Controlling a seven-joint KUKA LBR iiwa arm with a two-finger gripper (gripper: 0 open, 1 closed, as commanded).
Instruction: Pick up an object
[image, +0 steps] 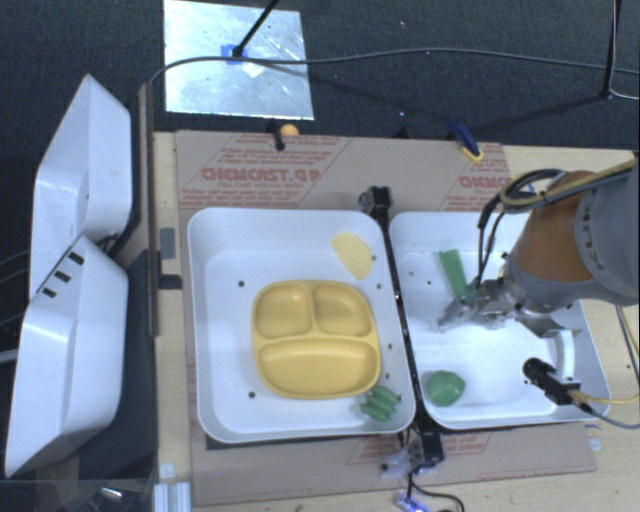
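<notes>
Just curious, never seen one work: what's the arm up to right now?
Gripper low in right bin, grip unclear. Green stick just beside it; green lump nearer the front. Nothing blocking.

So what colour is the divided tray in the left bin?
Pale yellow tray, clear in the camera view.

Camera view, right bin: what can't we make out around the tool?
- Tool: small and blurred, so finger state is unreadable, and so is any contact with the green stick beside it.
- Right bin: its far right part is covered by the arm.
- Arm: cut off by the view's right edge.
- Small green ridged piece in the left bin: too small to identify.
</notes>
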